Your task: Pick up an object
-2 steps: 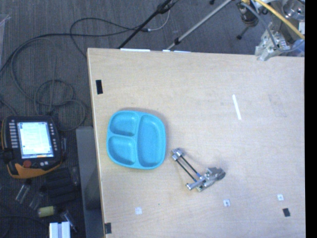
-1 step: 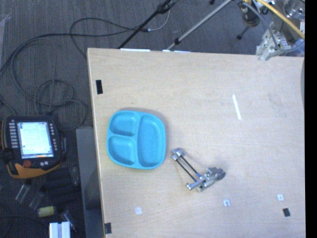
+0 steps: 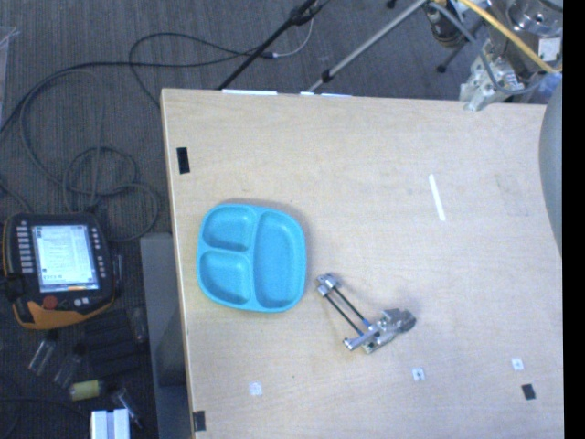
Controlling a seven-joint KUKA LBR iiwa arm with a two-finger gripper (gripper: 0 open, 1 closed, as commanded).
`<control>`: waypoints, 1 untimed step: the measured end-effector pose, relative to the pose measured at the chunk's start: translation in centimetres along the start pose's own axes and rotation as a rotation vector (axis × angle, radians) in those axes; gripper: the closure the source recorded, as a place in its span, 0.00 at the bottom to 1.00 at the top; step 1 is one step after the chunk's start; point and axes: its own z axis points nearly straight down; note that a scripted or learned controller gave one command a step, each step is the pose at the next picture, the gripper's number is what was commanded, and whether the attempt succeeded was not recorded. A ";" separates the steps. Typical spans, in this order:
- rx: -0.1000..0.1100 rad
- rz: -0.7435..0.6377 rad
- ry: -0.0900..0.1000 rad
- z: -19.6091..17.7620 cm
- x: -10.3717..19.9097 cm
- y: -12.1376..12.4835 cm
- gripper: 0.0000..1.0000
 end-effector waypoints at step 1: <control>0.001 -0.017 -0.001 0.0 -1.1 0.5 1.00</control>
